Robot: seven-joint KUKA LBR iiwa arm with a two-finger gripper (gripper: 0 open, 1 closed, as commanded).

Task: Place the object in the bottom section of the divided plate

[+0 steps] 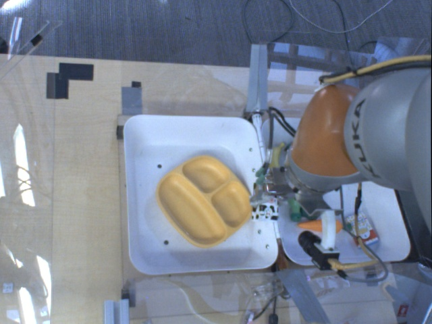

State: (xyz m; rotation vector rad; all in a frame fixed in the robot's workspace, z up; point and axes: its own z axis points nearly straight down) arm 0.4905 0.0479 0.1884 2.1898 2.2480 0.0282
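One yellow divided plate (202,199) is seen lying in the left white bin (145,252) on the desk (67,201), the grey arm (378,130) hung over the right bin (398,248)

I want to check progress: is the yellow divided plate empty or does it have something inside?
Empty. The yellow divided plate lies flat in the left bin, and all three of its sections show only bare yellow surface.
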